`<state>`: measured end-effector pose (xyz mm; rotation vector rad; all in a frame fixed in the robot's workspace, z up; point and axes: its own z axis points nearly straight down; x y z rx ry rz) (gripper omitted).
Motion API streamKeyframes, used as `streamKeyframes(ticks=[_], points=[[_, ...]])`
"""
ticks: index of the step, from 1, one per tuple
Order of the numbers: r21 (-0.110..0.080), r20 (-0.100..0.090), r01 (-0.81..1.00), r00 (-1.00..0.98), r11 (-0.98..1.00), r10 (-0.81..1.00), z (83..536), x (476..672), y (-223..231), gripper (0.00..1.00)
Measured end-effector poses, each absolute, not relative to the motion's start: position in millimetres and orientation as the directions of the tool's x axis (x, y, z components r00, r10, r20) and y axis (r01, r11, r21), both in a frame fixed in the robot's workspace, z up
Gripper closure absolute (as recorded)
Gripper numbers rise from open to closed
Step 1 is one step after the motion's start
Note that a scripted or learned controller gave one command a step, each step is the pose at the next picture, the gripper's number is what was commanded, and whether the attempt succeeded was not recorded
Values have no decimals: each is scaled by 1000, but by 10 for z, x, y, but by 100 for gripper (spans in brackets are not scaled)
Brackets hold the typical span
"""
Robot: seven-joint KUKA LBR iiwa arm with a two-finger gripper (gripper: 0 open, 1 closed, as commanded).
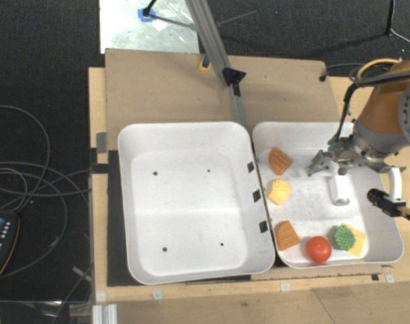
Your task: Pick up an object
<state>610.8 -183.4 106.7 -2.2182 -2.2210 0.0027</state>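
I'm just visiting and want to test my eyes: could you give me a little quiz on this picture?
1. True or false: the tomato lies in the right bin.
2. How many toy foods lie in that bin?
3. Which item is nearest the gripper? A) waffle B) corn C) the green and yellow piece

Key: 1 true; 2 five, counting the orange piece; 3 A.

Bright, even overhead light fills the scene, and both white bins (184, 201) come close to washing out, their surfaces showing little texture. Shadows are soft and short; a faint one lies under the gripper (338, 174) on the right bin floor. A glossy sheet (147, 15) at the top throws pale glare. Focus is slightly soft throughout, with mild grain over the dark floor (36, 59)
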Motion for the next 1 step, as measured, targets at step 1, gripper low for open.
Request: streamKeyframes(ticks=[1], points=[[4, -1, 1000, -1, 1, 1000, 1214, 6127, -1843, 100]])
